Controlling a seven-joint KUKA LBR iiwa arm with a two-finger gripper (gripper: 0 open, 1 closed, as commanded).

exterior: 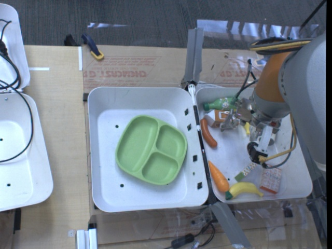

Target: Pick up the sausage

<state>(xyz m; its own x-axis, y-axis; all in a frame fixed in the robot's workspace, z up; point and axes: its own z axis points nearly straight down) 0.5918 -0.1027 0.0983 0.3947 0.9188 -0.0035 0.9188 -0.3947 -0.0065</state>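
Where bins sit, wooden bench (52,61).

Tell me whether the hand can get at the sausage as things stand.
Probably yes. The sausage lies uncovered in the right bin, beside its left wall, and the hand hangs close to its right with nothing between.

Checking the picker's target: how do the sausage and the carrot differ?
The sausage is reddish-brown with rounded ends; the carrot is brighter orange and tapers to a point. The sausage lies farther up the right bin, near the gripper; the carrot lies lower, beside the banana. Both hug the bin's left wall.
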